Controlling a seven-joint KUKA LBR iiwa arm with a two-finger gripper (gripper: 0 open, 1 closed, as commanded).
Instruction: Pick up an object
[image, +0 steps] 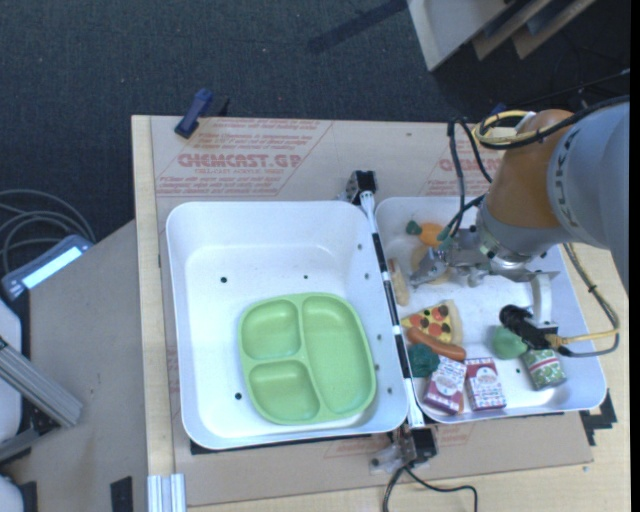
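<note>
Several toys crowded the right bin, pizza slice nearest; my gripper hung low over its far end for a grab, whether open or holding I couldn't tell.

Robotics lab, two white bins on a cardboard-topped bench, loose cables, dark carpet floor
</note>
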